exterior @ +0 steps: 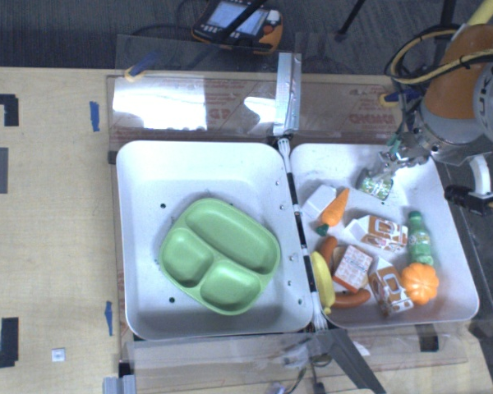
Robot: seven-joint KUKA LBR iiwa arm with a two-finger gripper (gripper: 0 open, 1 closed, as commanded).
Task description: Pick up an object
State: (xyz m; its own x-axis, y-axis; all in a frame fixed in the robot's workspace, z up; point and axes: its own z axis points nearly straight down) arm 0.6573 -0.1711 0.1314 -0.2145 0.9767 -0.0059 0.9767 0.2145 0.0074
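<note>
Dangling beneath hand (397,156), seemingly pinched, wrapped object (376,184)

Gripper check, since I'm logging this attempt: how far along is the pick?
Done: the arm has reached the far end of the right bin. In hand: the gripper sits just above a small green-and-clear packet; whether it grips the packet can't be told. Left: lifting something clear. The carrot, banana, pumpkin and green bottle lie in the bin; the green tray sits in the left bin.
</note>
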